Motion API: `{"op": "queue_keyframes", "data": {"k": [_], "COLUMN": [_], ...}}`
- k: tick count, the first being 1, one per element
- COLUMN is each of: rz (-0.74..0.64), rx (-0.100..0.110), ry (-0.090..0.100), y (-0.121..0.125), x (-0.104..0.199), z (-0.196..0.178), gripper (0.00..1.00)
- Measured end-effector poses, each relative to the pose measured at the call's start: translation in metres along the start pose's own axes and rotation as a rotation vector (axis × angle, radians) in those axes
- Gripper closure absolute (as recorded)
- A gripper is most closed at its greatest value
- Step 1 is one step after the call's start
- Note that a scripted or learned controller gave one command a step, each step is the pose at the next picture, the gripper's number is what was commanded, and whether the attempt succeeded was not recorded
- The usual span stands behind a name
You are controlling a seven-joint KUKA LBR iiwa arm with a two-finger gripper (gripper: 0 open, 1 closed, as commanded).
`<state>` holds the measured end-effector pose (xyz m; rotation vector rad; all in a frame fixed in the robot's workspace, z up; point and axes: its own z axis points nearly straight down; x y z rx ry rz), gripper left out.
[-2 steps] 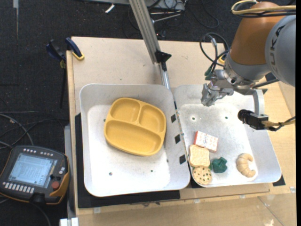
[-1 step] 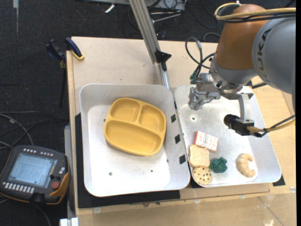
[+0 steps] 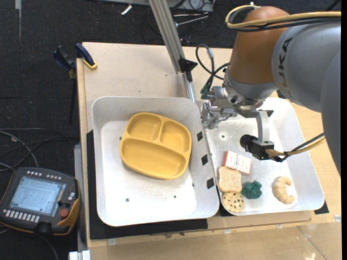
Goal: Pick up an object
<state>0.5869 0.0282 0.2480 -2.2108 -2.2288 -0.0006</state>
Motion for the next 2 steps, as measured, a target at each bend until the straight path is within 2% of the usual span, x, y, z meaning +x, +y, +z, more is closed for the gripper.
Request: {"op": "queue_keyframes", "data": {"k": [1, 2], "rz": [0.0, 0.008], "rx": [0.002, -0.001], "ry": [0.0, -0.002], "y": [-0.0149, -0.014], "x": [0.0533, 0.0495], "z": [0.0184, 0.0174], "gripper": [1.0, 0.0]}}
